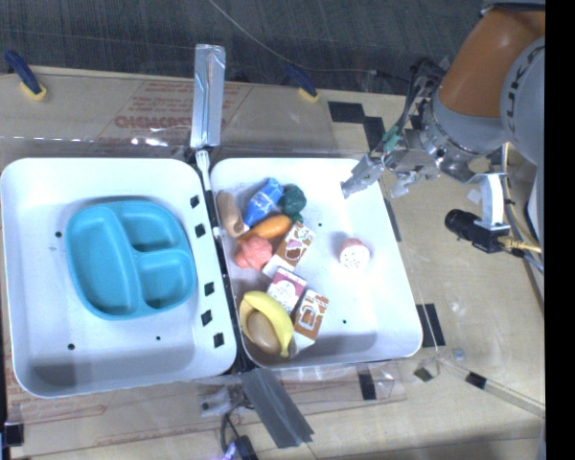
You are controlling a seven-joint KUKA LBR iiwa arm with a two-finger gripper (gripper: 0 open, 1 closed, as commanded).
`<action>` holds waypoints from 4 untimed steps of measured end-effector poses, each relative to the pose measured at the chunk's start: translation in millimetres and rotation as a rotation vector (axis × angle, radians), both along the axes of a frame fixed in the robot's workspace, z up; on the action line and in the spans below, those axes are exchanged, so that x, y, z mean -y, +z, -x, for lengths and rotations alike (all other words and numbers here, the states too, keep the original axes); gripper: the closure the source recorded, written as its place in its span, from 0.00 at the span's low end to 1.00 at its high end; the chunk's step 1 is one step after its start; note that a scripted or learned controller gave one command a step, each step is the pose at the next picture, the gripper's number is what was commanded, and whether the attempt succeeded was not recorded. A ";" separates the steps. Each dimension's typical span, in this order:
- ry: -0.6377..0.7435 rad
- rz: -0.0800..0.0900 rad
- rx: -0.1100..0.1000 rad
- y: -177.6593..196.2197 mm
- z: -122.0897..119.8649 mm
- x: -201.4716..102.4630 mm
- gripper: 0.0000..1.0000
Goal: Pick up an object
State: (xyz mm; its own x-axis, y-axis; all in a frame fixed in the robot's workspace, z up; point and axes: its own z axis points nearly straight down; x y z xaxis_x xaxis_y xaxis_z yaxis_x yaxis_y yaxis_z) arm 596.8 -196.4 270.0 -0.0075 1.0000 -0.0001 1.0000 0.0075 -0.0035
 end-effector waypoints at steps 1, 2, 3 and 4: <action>0.072 -0.001 -0.006 -126.5 34.8 -49.7 0.00; 0.339 -0.001 0.003 -123.2 -0.4 -99.9 0.00; 0.571 0.013 0.033 -162.6 -4.9 -91.6 0.00; 0.571 0.013 0.033 -162.8 -4.8 -91.5 0.00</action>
State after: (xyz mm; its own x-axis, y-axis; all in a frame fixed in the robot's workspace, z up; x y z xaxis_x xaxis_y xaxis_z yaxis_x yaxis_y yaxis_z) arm 601.7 -104.9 107.1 -0.5465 0.8371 -0.0221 0.8368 0.5470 0.0234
